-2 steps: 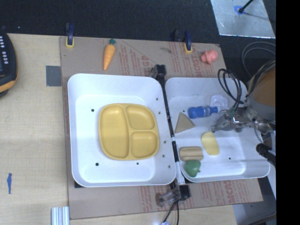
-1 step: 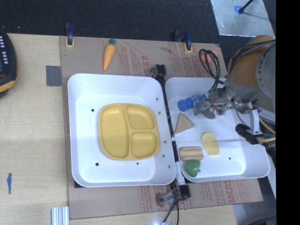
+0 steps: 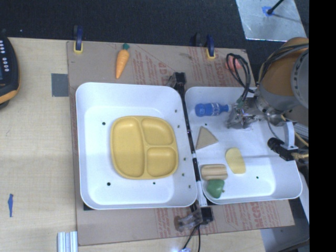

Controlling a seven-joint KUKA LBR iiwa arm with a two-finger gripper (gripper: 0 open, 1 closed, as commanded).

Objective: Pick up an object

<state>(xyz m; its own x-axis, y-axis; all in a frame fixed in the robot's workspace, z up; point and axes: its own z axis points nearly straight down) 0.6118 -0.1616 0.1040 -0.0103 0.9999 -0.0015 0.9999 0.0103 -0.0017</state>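
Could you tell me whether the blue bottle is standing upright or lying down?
Lying down: the bottle rests on its side on the right bin's floor, cap pointing toward the gripper.

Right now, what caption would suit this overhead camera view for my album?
Robot claw hovers over the right bin near a blue bottle; a yellow divided plate fills the left bin.

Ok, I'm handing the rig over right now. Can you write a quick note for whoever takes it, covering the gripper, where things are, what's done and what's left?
Gripper: low over the right bin, near its upper edge, just right of the blue bottle. Nothing visible between its fingers.
Right bin contents: blue bottle, tan wedge, yellow block, tan block, green piece.
Left bin: yellow divided plate.
Toy carrot lies on the board above the left bin.
Done: nothing lifted.
Left: grasp one object and raise it; the bottle looks nearest.
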